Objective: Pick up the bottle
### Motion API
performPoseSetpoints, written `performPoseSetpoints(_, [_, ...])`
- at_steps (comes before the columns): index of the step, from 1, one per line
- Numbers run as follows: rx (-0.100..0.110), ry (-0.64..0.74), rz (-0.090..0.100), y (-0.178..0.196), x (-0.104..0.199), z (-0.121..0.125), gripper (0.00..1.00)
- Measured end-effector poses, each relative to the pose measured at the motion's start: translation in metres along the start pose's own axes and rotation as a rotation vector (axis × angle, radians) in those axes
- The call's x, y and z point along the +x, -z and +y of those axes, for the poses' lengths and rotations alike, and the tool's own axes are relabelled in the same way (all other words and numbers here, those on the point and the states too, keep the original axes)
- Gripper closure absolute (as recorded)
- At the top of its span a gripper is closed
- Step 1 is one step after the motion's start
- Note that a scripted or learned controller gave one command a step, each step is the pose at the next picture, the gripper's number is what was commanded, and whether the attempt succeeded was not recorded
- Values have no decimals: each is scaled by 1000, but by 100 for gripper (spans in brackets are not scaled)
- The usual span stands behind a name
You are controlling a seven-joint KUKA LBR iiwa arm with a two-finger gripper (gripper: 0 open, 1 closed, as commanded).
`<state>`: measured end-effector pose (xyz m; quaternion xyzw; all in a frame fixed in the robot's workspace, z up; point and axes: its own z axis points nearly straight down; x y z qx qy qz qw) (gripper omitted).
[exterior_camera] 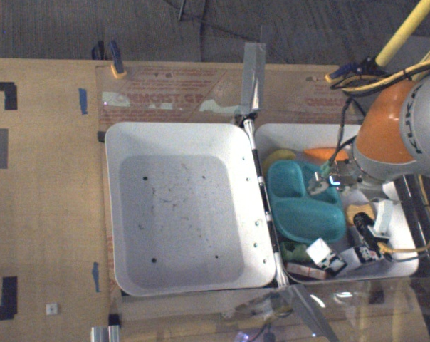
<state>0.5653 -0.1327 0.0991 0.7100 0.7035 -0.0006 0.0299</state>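
A large teal plastic item (300,201), which may be the bottle, lies in the left half of the right bin (407,266); its exact shape is hard to read. My gripper (324,182) hangs low over the item's upper right edge, below the grey wrist and orange band (386,130). Nothing can be seen held in it.
Around the teal item lie a yellow round thing (280,157), an orange thing (320,152), a dark green thing (293,251) and a small white box (319,251). The left bin (115,191) stands beside it, past the shared rim (261,198). Cables trail at the right.
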Motion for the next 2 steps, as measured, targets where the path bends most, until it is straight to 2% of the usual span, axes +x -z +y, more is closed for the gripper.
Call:
performPoseSetpoints(1, [1, -21, -23, 6, -19, -3, 100])
performPoseSetpoints(2, [-1, -26, -30, 15, -24, -3, 100])
